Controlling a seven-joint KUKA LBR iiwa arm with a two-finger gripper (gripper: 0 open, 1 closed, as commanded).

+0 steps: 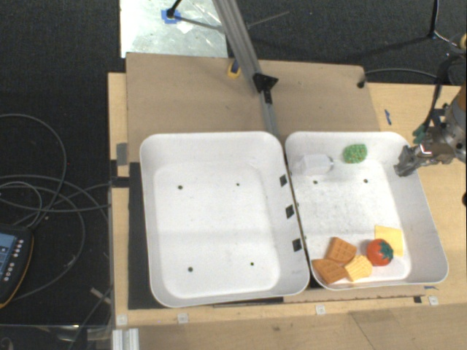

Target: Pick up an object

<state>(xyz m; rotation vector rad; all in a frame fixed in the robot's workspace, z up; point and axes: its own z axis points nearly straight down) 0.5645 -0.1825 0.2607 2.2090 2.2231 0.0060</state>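
The right bin [423, 217] holds the objects. A green lumpy piece [355, 153] lies near its far edge, with a pale translucent item [314, 163] to its left. At the near edge sit two orange waffle pieces [340, 251] [330, 270], a yellow cracker [358, 268], a red tomato [379, 252] and a yellow cheese wedge [389, 236]. My gripper [407, 165] hangs at the bin's right rim near the far corner, to the right of the green piece and apart from it. I see nothing in it.
The left bin [157, 217] stands beside the right one, joined by black clips [290, 211]. A grey pole [241, 35] slants across the far bench. Cables [44, 188] and a handset [11, 257] lie on the floor at left.
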